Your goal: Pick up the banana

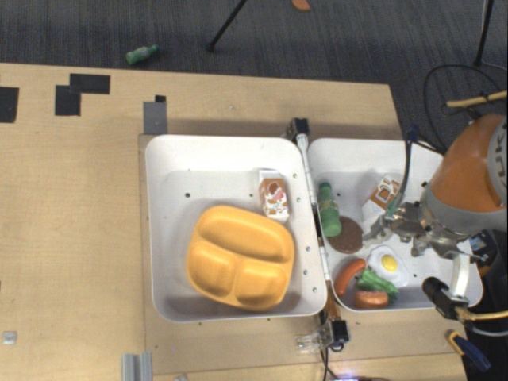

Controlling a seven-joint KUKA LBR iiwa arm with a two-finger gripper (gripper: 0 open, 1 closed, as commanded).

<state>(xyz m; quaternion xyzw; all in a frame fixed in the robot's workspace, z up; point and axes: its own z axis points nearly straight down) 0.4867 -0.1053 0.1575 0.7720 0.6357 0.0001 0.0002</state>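
Locating the banana seems to be the step in hand. I can pick out no clear banana shape, and my best guess is that it lies hidden under the arm (472,173) at the right of the frame. The gripper (405,227) hangs low over the right bin (357,145), right of centre in the frame. It is foreshortened against the clutter, so I cannot tell how far open it is or whether it has hold of anything.

Just left of and below it lie a fried egg (386,263), a sausage (348,275) and a brown disc (346,235). A green bottle (326,205) and a small carton (386,190) sit higher up. The left bin (175,157) holds a yellow tray (240,256) and another carton (274,197).

The next move calls for a clear sight of the fruit and a descent that closes on it without catching its neighbours.
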